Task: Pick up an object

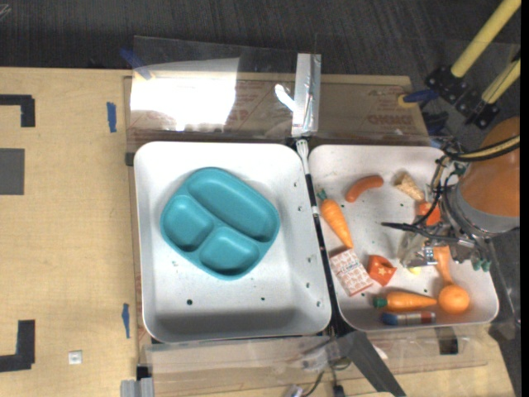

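Overhead slanted view of a tan desk [66,246] carrying two shallow white bins side by side. The left bin [273,304] holds a teal divided tray [219,222] with three compartments, lying near the bin's centre and slightly tilted. The right bin [355,160] holds the candidate objects for picking: an orange sausage-shaped piece [364,188] toward the far side; a pale bread-like chunk [408,186] just to its right; a carrot [335,222] lying at a slant beside the bin's left wall; a small red-and-white patterned box [350,272] nearer the viewer; a red pepper-like piece [380,270] just beside that box on its right; a second carrot [407,301] lying flat along the near wall; a round orange fruit [454,299] at the carrot's right end; and a thin marker-like stick [409,318] against the near rim. The arm enters from the right, its orange band [494,184] above the bin's right edge, with the gripper [426,238] lowered over the right half of the right bin amid dark cabling. Small orange objects lie close to the gripper, but whether the fingers are apart, together or clamped on anything cannot be told from this view. Clear plastic sheeting [215,98] stands along the far side of the bins.
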Controlling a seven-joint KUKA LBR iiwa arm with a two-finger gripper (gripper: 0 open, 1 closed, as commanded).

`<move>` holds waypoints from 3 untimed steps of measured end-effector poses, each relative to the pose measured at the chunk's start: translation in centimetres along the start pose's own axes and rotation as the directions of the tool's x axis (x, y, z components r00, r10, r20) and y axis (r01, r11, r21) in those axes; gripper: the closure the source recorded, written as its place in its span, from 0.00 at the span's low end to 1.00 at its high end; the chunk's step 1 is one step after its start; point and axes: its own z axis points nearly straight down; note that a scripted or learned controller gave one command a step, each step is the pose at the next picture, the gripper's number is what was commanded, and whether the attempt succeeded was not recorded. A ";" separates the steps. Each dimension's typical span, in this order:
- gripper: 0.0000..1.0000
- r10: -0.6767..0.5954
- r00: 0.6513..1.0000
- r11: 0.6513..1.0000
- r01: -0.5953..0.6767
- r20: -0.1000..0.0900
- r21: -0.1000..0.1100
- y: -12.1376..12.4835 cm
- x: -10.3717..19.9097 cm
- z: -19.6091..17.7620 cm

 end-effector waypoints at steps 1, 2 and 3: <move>0.00 0.000 1.000 1.000 0.000 -0.001 -0.001 0.0 0.0 0.1; 0.00 -0.002 1.000 1.000 0.002 -0.022 -0.004 -0.2 0.3 2.4; 1.00 -0.005 1.000 1.000 0.005 -0.010 -0.001 -0.2 -0.1 1.1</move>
